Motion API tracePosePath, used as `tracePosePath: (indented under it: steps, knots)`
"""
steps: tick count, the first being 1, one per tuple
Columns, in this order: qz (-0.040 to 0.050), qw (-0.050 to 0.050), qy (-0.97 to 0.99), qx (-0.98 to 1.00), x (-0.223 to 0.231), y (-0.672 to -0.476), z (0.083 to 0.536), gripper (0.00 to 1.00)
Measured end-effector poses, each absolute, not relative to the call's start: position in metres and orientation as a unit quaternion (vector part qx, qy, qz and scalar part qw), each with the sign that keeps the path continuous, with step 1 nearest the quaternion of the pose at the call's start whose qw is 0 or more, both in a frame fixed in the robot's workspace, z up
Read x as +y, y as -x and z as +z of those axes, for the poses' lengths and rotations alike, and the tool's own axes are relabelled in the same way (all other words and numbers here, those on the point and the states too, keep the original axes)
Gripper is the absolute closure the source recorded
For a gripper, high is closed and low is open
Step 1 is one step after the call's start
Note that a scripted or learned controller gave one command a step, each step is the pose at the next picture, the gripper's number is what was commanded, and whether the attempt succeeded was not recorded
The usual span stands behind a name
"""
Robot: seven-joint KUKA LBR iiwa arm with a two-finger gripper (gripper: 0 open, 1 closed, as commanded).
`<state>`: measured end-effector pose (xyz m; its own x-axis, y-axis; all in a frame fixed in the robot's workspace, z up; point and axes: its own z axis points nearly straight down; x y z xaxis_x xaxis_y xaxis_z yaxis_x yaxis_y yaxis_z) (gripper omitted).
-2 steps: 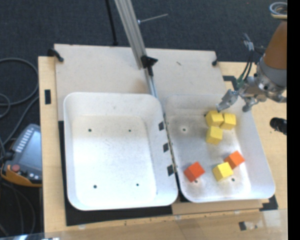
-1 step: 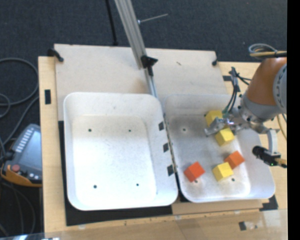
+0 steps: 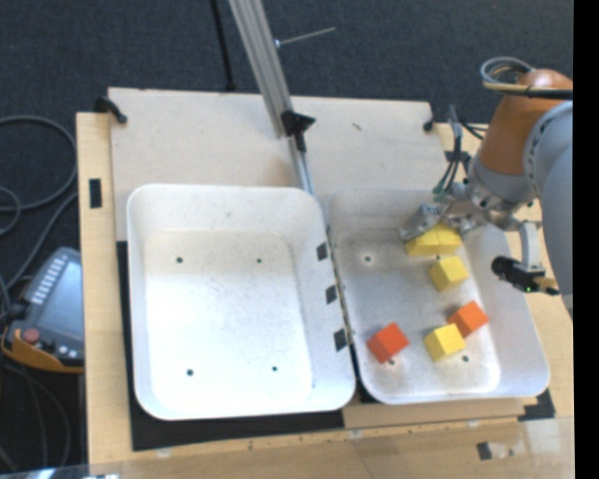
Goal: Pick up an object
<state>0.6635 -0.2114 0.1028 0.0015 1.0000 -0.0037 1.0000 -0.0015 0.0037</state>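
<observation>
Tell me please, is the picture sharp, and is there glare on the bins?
Camera view: soft all over, edges slightly blurred; the left bin is bright, nearly washed out, with speckles faintly visible; blocks such as the orange block cast only short, weak shadows; the hand is too blurred for detail.

I see dark grey carpet floor (image 3: 100, 28) around pale wooden bench (image 3: 210, 138). Black cables (image 3: 20, 158) loop on floor at left. Handheld pendant (image 3: 50, 307) lies lower left (orange trim, probably controller). Slanted aluminium post (image 3: 265, 53) rises from bench. Light even, soft.
</observation>
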Motion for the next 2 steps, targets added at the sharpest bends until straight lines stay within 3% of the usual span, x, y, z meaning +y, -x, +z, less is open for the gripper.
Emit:
tracePosePath:
  steps: [1, 2]
  knots:
    - [-0.0009, 0.004, -0.705, 0.709, -0.212, -0.665, 0.114, 1.0]
    - [0.0011, 0.001, -0.705, 0.709, -0.152, -0.66, 0.151, 1.0]
